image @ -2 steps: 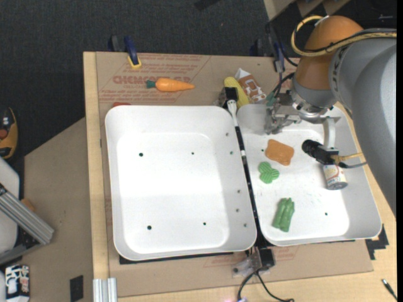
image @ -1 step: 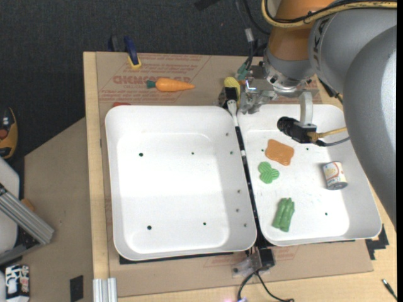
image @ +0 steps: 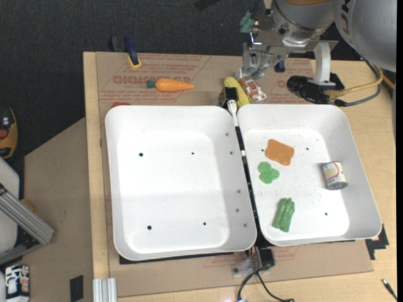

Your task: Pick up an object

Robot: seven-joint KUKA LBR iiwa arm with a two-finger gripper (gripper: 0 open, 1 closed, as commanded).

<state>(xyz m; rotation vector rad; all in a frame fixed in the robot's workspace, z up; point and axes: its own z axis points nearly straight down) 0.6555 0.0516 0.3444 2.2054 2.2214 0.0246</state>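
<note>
White moulded plastic, smooth and shallow with rounded corners, makes up the right bin (image: 356, 145), and everything else is placed from it. Inside it lie four small toys, all apart from one another. Toward its far middle is a flat orange piece (image: 279, 151) with a glossy, lumpy outline. Just nearer than that is a green leafy piece (image: 269, 173), lobed like a clover. At the near middle lies a green stalk bundle (image: 283, 214), long and ridged and set on a slight slant. Toward the bin's right wall a small can (image: 334, 175) lies on its side, silvery, with a printed label.

Against the bin's left rim sits the left bin (image: 126, 143), of the same white plastic with dark dots on its floor. Both rest on a brown cardboard sheet (image: 189, 65) with faded red print.

Just beyond the right bin's far-left corner lie a yellow corn cob (image: 232, 87) and a small red-and-white packet (image: 254, 92). Farther left of them is an orange carrot (image: 171, 85), tapered and green-topped.

The gripper (image: 258, 58) hangs beyond the right bin's far rim, above the packet. Its metal parts merge with cables, so I cannot tell whether it is clenched or released, and no toy is seen in it.
</note>
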